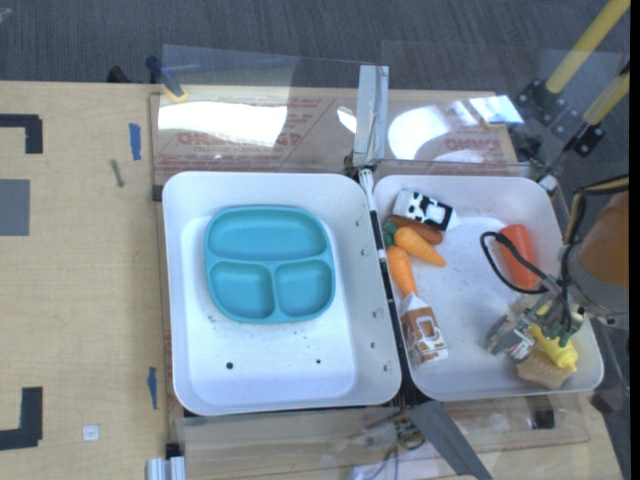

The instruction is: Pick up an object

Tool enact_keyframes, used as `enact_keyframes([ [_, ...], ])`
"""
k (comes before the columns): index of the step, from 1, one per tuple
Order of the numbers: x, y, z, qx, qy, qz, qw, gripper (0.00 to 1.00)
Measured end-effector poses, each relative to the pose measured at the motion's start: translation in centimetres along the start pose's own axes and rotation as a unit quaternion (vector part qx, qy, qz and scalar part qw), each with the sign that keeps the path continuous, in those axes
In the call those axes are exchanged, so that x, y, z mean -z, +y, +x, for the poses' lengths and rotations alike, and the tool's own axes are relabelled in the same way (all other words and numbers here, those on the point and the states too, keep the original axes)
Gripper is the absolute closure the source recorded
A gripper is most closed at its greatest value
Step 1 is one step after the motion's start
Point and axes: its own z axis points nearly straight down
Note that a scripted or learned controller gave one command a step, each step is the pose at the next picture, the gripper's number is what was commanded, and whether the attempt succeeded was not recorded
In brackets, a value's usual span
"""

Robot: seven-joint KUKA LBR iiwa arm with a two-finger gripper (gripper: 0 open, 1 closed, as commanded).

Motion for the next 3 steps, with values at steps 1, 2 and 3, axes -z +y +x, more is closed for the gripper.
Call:
enact_keyframes([
  [1,1.2,-0.1,-0.4,-0.002,-0.006,0.0,1.0,1.0],
  [2,12.7,4.6,4.7,-0.183,-0.002,0.005,0.983,1.0],
  [3,15.1,12.5,8.1,-0.285,-0.001,0.006,0.9586,1.0],
])
